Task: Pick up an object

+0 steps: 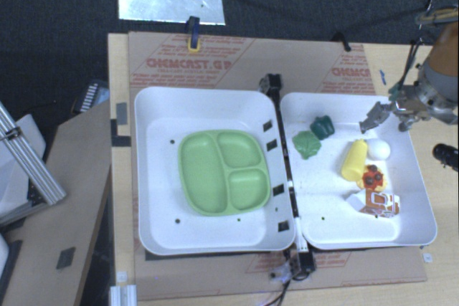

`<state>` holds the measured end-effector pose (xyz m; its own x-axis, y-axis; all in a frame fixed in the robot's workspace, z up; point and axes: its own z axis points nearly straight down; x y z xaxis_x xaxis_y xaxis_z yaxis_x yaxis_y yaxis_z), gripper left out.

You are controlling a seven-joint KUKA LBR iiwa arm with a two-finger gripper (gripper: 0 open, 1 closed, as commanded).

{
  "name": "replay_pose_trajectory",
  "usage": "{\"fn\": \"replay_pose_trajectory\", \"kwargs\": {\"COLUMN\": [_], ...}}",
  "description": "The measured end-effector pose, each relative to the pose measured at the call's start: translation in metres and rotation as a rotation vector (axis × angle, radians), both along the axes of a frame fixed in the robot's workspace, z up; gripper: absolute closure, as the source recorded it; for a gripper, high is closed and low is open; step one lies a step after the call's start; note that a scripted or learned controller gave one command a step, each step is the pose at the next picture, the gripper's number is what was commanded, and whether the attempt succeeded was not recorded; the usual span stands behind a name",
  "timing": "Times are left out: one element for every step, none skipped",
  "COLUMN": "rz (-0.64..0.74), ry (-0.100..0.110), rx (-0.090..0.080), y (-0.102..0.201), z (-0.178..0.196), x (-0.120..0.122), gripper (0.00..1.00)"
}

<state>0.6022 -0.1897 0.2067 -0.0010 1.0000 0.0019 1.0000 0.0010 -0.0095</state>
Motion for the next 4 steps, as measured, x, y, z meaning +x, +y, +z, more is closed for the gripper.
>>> {"fn": "replay_pose_trajectory", "kwargs": {"rz": [0.003,0.001,0.004,0.005], "ry": [-0.011,-0.006,-0.008,-0.010], "rx": [-0.002,-0.001,-0.002,-0.002], "y": [0.000,0.002,0.002,0.003], "z": [0.006,-0.056,-0.106,-0.122], "x": [0.003,0.001,0.011,0.012], "gripper": [0.00,0.00,0.00,0.00]}}
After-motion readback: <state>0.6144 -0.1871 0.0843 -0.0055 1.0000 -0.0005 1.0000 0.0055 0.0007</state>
